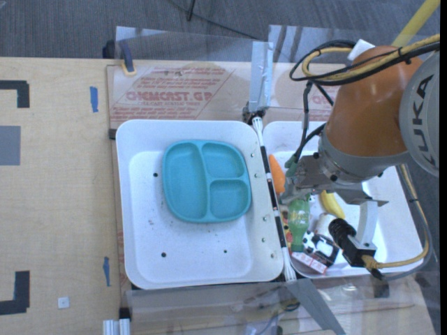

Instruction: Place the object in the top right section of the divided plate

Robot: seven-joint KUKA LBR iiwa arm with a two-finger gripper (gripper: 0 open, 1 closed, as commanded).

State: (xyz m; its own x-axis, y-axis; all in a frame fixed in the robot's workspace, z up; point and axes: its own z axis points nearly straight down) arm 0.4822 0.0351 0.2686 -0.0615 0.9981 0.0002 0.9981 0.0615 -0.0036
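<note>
A teal divided plate [207,181] lies in the left white bin [140,208], with one long section on the left and two smaller sections on the right. In the right bin [408,208] lie an orange carrot-like piece [277,174], a green object [299,218], a yellow banana-like piece [330,204] and a small red, black and white item [316,251]. The arm's orange and grey wrist [367,117] hangs low over the right bin. Its gripper [302,187] is down among these objects, just above the green one, and its fingers are hidden under the wrist.
A raised divider rim [267,187] separates the two bins. A black cable fitting [349,239] and yellow hose trail from the wrist over the right bin's front. Cardboard [174,93] lies behind the left bin, and wooden bench [49,187] spreads to the left.
</note>
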